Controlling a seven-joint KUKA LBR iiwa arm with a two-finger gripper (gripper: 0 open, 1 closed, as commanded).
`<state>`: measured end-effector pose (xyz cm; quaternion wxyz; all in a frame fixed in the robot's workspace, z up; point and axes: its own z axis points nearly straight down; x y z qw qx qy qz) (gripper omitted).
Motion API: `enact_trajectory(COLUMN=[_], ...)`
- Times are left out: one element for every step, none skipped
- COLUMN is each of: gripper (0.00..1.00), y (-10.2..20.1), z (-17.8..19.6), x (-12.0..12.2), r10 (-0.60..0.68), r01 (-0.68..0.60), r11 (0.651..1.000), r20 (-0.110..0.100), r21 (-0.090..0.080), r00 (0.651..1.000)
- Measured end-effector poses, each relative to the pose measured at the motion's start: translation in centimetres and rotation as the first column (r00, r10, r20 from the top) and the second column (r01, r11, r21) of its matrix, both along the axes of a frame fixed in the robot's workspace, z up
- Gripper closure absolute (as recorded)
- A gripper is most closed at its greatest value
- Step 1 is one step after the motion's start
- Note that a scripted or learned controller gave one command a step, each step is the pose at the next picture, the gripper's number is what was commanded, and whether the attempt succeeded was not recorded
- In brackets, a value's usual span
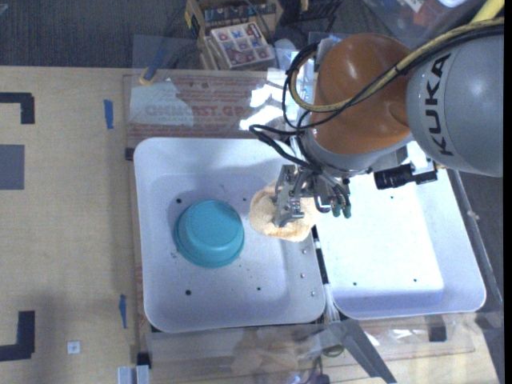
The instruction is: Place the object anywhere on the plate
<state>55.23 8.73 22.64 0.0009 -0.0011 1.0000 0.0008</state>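
Observation:
A blue round plate (210,232) lies in the left white bin (160,166), left of its middle. A flat tan object (272,218), like a piece of bread, rests at the right edge of the same bin, next to the divide between the bins. My gripper (290,206) hangs straight over the tan object's right half and covers part of it. The gripper's metal tip overlaps the object from above, and whether it touches is unclear. A short gap of bin floor separates the plate from the tan object.
The right white bin (400,254) lies under the arm's wrist and orange band (360,94). Black cables (276,134) loop off the wrist toward the left bin's back wall. Boxes and clutter sit beyond the bench at the back.

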Motion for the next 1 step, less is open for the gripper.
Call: enact_trajectory(gripper=[0.00], y=[-0.02], z=[0.03], x=[0.02], r10=[-0.001], r01=[0.001], r11=[1.000], r20=[0.001], r21=[0.000], r00=[1.000])
